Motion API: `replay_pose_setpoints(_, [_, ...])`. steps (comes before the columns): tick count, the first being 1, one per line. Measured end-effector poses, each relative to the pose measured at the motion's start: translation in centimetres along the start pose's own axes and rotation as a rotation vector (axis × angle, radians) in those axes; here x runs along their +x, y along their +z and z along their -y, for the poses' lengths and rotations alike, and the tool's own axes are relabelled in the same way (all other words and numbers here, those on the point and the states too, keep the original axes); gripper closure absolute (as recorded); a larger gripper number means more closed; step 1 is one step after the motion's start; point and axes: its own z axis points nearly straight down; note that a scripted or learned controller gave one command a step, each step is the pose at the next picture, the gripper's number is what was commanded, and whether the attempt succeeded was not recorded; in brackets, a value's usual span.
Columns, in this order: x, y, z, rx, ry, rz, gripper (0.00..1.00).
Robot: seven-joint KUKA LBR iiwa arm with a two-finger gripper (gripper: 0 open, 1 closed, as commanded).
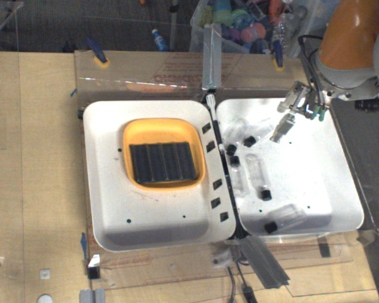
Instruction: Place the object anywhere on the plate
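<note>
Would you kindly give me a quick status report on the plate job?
Tool above right bin, holding nothing visible. Clear objects lie in that bin. Yellow plate in left bin bears dark ridged block.

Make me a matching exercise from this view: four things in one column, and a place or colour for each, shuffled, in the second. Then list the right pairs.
Things:
1. plate
2. dark ridged rack
3. tool
4. clear objects with black caps

Places or colours:
A. over the upper part of the right bin
B. lying on the floor of the right bin
C. orange-yellow, in the left bin
D. resting on the plate

Pairs: 1-C, 2-D, 3-A, 4-B
</note>
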Motion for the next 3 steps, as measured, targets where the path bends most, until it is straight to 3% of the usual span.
replay_pose_setpoints(1, [-0.2,-1.2,0.1,-0.006,0.005,0.007,1.0])
replay_pose_setpoints(2, [-0.9,-4.2,2.1,0.0,-0.234,0.008,1.0])
replay_pose_setpoints(3, [-4.1,-7.3,9.2,0.001,-0.586,0.01,1.0])
